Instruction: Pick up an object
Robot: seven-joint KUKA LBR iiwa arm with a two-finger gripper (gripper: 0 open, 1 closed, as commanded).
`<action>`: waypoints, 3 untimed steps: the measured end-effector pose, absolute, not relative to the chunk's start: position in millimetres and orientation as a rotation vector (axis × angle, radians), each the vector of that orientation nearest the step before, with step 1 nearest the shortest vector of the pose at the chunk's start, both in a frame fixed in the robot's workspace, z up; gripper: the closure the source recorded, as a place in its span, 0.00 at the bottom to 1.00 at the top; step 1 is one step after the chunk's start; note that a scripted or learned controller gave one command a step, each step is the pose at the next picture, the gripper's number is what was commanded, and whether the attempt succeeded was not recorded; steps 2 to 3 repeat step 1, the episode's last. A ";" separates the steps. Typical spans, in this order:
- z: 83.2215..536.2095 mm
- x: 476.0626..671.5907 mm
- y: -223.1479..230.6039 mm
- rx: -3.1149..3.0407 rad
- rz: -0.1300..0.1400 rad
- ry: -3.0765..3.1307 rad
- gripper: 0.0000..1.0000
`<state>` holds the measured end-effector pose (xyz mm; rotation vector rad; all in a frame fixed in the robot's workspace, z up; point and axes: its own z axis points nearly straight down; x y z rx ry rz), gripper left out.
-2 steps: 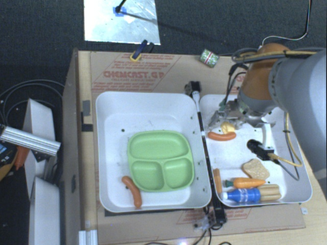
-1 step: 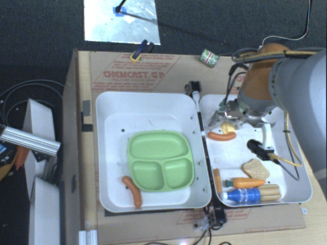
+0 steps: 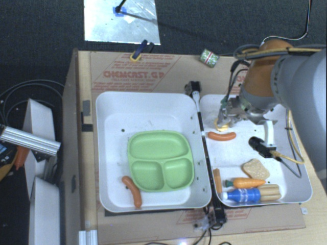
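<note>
My gripper point(image 3: 224, 118) is low over the upper left part of the right bin point(image 3: 296, 180), with the grey arm reaching in from the right. Just below it, apart from it, lies an orange sausage point(image 3: 222, 135) on the bin floor. A small pale yellow bit point(image 3: 222, 126) shows at the gripper's tip; what it is cannot be told. Along the bin's front lie a bread slice point(image 3: 255, 168), a carrot point(image 3: 248, 183), a blue bottle point(image 3: 243, 195) and a tan stick point(image 3: 271, 190).
The left bin point(image 3: 110, 137) holds a green divided plate point(image 3: 161, 160) and a second sausage point(image 3: 133, 191) at its front. A thin orange stick point(image 3: 217, 180) lies against the right bin's left wall. A small green can point(image 3: 209, 57) sits on the cardboard behind the bins.
</note>
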<state>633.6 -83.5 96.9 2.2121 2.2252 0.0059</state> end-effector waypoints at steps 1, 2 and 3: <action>185.1 588.0 -77.9 2.218 0.003 2.221 1.00; 185.1 588.0 -77.9 2.218 0.003 2.221 1.00; 185.1 588.0 -77.9 2.218 0.003 2.221 1.00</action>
